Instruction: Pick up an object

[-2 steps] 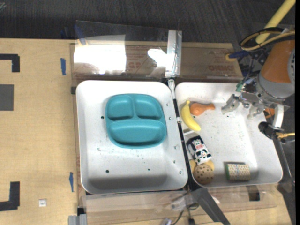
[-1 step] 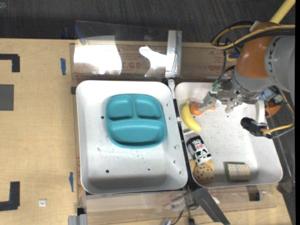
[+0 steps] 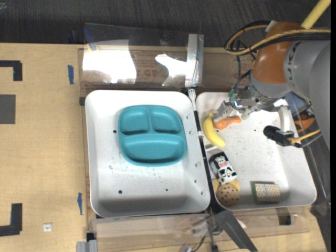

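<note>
Gripper [image 3: 231,108] hovered over the carrot [image 3: 229,122], bin's [image 3: 294,172] 11 o'clock; can't tell jaw state, nothing lifted yet.

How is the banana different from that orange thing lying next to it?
The banana is yellow, curved and longer; the orange carrot-like piece is shorter and straighter. The banana runs along the right bin's left wall, while the orange piece lies crosswise, right below the pincer. Both rest in that bin's upper left corner.

Grey arm [image 3: 310,67], orange band, yellow-black cables
</note>
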`<state>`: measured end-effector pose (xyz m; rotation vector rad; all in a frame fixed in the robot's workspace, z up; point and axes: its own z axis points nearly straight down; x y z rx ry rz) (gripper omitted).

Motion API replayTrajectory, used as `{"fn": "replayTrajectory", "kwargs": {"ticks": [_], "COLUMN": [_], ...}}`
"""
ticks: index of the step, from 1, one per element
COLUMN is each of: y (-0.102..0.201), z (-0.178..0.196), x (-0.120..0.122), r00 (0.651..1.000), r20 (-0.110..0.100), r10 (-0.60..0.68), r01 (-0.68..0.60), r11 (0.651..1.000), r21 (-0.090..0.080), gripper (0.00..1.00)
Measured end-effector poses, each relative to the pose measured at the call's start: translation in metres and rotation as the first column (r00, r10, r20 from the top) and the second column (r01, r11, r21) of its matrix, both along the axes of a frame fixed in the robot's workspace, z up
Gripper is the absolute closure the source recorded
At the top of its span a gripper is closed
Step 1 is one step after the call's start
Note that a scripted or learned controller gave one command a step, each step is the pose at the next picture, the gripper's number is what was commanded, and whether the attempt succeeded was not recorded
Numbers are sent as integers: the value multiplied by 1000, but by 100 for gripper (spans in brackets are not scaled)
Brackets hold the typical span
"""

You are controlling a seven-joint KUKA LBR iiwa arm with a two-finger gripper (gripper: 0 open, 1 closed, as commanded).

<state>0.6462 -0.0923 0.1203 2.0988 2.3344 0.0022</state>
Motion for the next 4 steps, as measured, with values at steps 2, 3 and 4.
{"fn": "replayTrajectory", "kwargs": {"ticks": [2, 3, 4], "y": [-3, -2, 54], "z": [-35, -26, 69], "x": [18, 16, -26], "r00": [999, 999, 1000], "r20": [-15, -26, 4], "r10": [-30, -28, 16], "r01": [30, 28, -16], "r11": [1000, 1000, 1000], "r21": [2, 4, 2], "gripper": [0, 100, 100]}}
